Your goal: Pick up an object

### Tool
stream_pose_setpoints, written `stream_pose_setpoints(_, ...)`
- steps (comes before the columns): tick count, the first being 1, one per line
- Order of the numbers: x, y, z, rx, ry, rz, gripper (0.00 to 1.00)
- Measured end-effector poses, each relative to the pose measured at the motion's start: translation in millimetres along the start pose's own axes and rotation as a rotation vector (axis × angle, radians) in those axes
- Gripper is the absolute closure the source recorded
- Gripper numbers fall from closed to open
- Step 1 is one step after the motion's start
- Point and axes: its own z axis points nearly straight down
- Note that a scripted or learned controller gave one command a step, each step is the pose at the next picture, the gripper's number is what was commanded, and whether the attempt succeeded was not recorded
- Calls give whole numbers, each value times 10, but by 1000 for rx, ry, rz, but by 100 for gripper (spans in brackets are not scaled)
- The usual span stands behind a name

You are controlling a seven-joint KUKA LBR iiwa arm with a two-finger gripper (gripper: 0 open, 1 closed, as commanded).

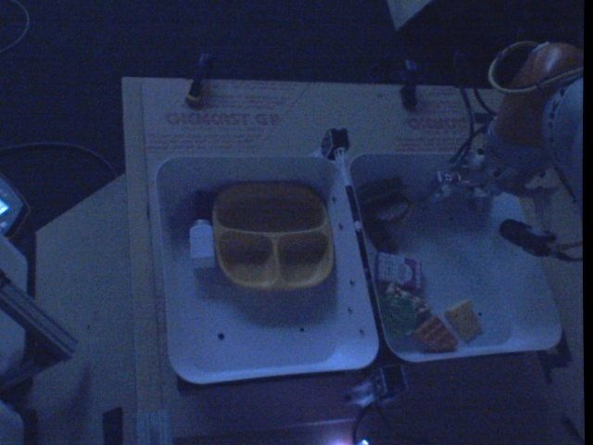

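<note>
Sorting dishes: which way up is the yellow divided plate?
Right side up: the yellow divided plate shows three open compartments, lying flat in the left bin.

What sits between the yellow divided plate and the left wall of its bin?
A small white bottle stands there in the camera view, right beside the yellow divided plate, inside the left bin.

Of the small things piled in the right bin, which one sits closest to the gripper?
The dark object at the bin's far left corner; the gripper hovers just right of it, while the colourful packets lie at the near edge.
</note>
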Motion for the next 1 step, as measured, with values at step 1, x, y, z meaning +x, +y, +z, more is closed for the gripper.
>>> stream_pose_setpoints(1, -2, 8, -113, -3, -2, 0, 100)
